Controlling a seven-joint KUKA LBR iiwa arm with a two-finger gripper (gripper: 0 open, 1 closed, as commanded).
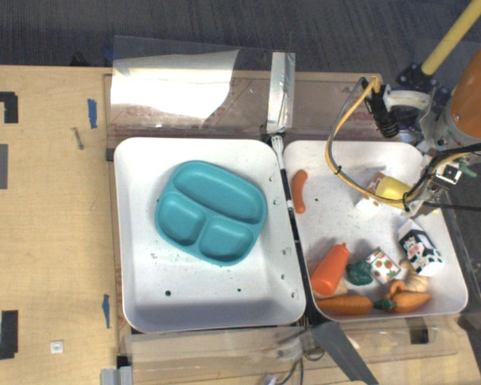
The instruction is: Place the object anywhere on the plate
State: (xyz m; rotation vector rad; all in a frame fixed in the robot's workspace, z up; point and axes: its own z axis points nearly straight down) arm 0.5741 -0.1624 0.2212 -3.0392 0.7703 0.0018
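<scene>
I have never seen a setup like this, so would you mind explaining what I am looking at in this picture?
One fixed camera looks down at a slant on a bench with two shallow white bins. The grey robot arm reaches in from the right; its gripper sits over the right bin. The left bin holds a teal divided plate. The right bin holds toy food: a yellow piece, a small sausage, carrots and others. The goal is moving one onto the plate.

Teal divided plate (212,212) sits in left bin (136,295), nothing on it. Right bin (451,295) holds toy food: sausage (299,191) by the divider, orange bottle (330,269), carrot (349,303), yellow piece (392,188). Gripper (433,184) over right bin's far-right edge w/ yellow cable (337,139) looping beside it
</scene>
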